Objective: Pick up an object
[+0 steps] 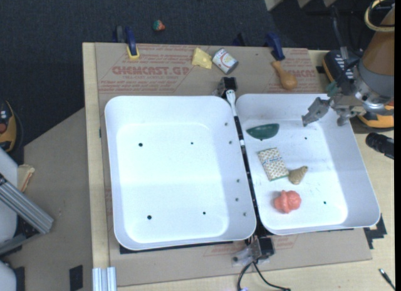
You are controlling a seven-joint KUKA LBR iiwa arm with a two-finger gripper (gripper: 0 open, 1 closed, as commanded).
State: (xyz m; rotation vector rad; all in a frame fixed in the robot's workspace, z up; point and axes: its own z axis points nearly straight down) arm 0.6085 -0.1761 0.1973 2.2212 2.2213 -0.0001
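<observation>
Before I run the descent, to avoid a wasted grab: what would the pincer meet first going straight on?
Likely bare floor of the right bin; the pincer hangs right of the green piece. Depth unclear.

The robot arm is grey and round, with a wide orange band above the wrist. Below the band sits a shiny metal ring. The gripper is grey metal, with thin, pointy parts.

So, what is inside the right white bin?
The right bin holds four things: a dark green piece, a speckled beige block, a small tan piece and a pinkish-red lump. The gripper covers part of its far corner, so that floor is hidden.
</observation>
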